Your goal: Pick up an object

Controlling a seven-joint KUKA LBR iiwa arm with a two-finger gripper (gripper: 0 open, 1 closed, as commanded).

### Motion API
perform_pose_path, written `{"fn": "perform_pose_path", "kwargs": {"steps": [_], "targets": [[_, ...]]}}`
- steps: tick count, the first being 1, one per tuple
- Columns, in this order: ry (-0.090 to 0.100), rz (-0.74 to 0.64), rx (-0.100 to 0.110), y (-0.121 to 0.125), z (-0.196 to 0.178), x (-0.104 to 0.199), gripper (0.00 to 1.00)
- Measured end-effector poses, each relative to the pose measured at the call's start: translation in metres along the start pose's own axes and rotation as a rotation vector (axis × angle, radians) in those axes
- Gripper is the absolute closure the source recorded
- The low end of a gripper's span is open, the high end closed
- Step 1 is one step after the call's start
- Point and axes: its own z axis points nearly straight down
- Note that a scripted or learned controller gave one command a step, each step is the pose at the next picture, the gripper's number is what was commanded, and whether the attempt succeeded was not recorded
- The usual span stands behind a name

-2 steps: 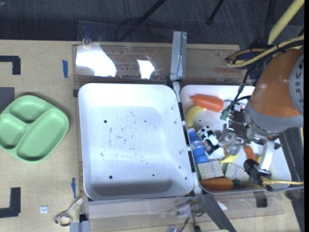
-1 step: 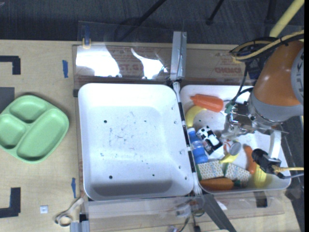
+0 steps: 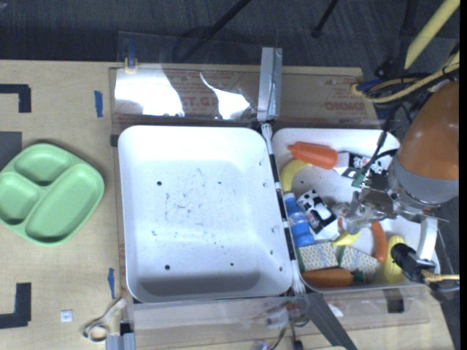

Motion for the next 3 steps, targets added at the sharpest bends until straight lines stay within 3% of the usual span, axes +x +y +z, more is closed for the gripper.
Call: {"fn": "perform_pose_path", "kwargs": {"steps": [1, 2, 3], "targets": [[0.001, 0.066, -0.014, 0.009, 0.089, -0.018, 1.00], [0.000, 0.186, -0.001, -0.018, 0.009, 0.064, 1.00], [-0.001, -0.120, -0.003, 0.013, -0.066, 0.051, 1.00]]}}
